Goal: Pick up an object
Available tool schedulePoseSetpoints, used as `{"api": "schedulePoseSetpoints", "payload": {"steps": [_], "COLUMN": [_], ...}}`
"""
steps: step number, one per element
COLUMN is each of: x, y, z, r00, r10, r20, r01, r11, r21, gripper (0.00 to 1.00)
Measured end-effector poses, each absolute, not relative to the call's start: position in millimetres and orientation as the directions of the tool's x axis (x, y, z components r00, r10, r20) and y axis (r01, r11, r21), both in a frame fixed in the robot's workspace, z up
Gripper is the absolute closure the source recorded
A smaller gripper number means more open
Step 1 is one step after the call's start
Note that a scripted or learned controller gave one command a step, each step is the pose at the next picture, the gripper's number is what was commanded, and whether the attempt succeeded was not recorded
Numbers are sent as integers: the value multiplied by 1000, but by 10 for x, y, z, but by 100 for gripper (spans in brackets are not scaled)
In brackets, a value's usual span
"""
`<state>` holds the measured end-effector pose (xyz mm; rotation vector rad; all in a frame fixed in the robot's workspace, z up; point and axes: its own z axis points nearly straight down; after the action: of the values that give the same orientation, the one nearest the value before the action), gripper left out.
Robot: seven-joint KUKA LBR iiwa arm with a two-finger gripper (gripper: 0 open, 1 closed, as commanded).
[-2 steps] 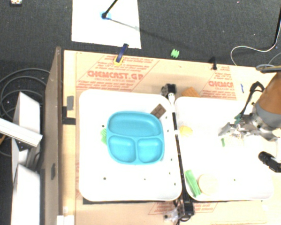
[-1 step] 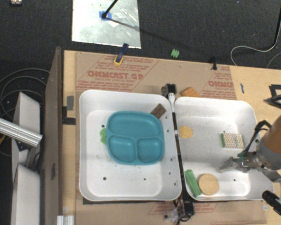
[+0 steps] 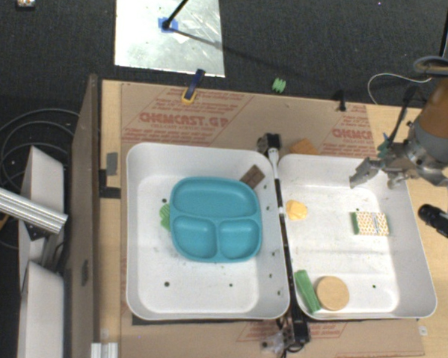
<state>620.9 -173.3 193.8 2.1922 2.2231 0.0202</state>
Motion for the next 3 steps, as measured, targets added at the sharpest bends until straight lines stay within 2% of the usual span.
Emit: {"api": "schedulePoseSetpoints", "payload": {"steps": [1,2,3], "x": [6020,6055,6054], "y": [-2080,-2069,-2068], "z": [1061,1226,1221], "r00": [1,-5,-6], "r10": [1000,1000,1000], "r20": [0,-2,-2], "r01": [1000,1000,1000], "r11": [-1,5,6], "r21": [-4,6,5], "gripper": [0,100,0]}}
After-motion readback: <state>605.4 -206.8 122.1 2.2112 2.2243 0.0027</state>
